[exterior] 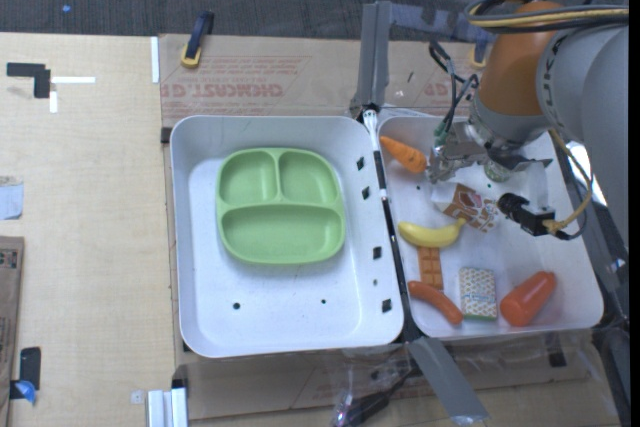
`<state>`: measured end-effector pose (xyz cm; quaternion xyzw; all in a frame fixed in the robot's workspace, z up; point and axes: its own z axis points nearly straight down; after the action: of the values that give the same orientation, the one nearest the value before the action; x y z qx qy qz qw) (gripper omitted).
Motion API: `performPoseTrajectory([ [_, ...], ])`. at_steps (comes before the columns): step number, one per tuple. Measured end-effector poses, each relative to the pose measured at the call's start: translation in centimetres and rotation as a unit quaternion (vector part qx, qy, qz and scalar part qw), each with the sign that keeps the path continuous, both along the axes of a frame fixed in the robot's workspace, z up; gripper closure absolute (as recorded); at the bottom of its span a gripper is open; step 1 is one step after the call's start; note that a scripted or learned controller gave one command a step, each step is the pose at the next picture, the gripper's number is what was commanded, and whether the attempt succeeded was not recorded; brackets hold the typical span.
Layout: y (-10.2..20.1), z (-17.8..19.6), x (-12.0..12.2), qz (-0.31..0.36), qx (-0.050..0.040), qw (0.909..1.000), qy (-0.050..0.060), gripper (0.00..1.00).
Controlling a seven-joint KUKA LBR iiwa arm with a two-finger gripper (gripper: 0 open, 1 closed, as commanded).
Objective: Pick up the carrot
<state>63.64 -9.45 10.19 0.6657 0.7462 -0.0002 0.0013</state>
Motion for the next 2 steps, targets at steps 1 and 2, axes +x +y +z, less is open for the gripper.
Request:
performPoseTrajectory([
  [1,7.51,8.95,-0.54,-0.416,-0.0002,0.9092,0.001,1.00],
  [2,7.53,8.91,-0.55,-0.417,-0.0003,0.9091,0.002,0.00],
])
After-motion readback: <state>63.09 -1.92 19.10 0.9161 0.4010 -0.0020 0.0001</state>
